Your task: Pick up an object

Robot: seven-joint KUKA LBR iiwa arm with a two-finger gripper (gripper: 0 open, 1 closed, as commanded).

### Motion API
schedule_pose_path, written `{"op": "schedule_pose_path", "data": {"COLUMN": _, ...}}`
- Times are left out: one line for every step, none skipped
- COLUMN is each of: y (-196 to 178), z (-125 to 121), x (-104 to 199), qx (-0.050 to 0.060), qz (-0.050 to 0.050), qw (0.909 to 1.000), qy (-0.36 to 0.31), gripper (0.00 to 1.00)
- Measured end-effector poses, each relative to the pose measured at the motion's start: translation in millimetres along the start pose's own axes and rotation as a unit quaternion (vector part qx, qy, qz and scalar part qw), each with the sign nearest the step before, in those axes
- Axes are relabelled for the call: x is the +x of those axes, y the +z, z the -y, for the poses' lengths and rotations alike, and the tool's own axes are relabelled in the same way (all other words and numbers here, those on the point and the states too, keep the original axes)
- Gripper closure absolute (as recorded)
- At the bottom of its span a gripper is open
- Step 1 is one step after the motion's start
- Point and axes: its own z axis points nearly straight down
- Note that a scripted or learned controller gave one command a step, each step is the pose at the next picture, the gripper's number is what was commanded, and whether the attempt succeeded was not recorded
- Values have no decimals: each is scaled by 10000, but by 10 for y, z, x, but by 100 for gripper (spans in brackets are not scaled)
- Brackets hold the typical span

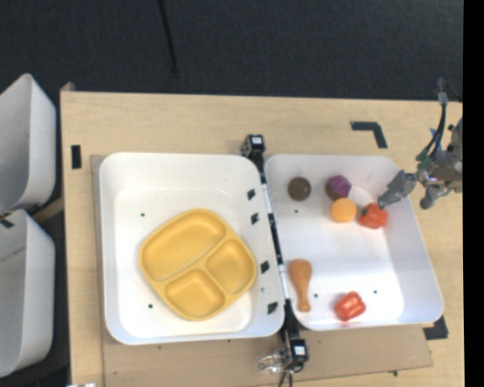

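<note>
Fingers: can't tell if spread or closed, too small and blurry. Gripper [397, 189] sits at right bin's [387, 297] far right edge, tip touching or just beside red object [373, 216]. Orange ball [344, 210] crowds it, so I'd center on red one, go slow. Arm reaches in low from right, slanting down-left.

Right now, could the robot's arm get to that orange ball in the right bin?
Probably yes. The gripper hangs just right of the orange ball, with nothing lying over it. The red piece and purple ball sit close beside it, which could crowd a grab.
</note>
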Motion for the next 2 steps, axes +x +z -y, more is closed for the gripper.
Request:
{"op": "schedule_pose_path", "data": {"y": -72, "z": -20, "x": 7, "qx": -61, "qz": 11, "qw": 10000, "qy": -16, "gripper": 0}}
{"op": "schedule_pose_path", "data": {"y": 348, "z": -52, "x": 13, "qx": -46, "qz": 17, "qw": 10000, "qy": -6, "gripper": 0}}
